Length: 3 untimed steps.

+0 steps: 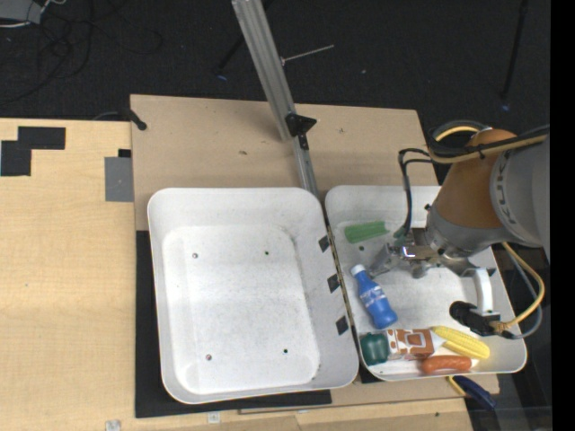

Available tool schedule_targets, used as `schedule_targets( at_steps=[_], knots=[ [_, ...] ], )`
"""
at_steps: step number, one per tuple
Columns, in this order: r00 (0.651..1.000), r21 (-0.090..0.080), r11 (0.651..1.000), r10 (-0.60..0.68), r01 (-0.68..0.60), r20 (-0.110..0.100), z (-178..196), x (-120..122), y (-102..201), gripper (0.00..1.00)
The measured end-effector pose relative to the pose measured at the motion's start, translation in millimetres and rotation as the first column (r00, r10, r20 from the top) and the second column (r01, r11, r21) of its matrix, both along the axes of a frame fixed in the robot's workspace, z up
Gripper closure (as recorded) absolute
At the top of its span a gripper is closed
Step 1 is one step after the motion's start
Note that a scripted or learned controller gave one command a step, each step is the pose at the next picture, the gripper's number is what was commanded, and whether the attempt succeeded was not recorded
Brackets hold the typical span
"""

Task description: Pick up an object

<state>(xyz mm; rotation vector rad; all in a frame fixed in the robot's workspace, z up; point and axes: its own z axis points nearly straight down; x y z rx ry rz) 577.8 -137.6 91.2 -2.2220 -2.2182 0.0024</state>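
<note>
The right bin point(418, 200) holds a blue bottle with a white cap point(373, 296), a green block point(366, 232) near its back left, a green-capped brown and white packet point(400, 343), a yellow corn-like piece point(462, 341) and a red sausage-shaped piece point(445, 364). My gripper point(401, 251) hangs low over the bin's middle, just right of the green block and above the blue bottle. The grey wrist and orange band hide most of the fingers. I see nothing held between them.
The left bin point(171, 214) stands beside the right one, with a divider and black clips between them. A slanted aluminium rail point(269, 70) rises behind the bins. Cables loop around the arm at the right.
</note>
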Motion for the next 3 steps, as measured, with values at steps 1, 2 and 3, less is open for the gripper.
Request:
schedule_targets(
  at_steps=[1,2,3],
  knots=[
    [1.0,0.001,1.0,-0.006,0.006,-0.002,11,-1,-1,1.0],
    [1.0,-0.001,1.0,-0.004,0.004,0.006,74,-3,-3,1.0],
    [1.0,0.0,1.0,0.003,-0.003,0.005,117,-1,1,1.0]
  ],
)
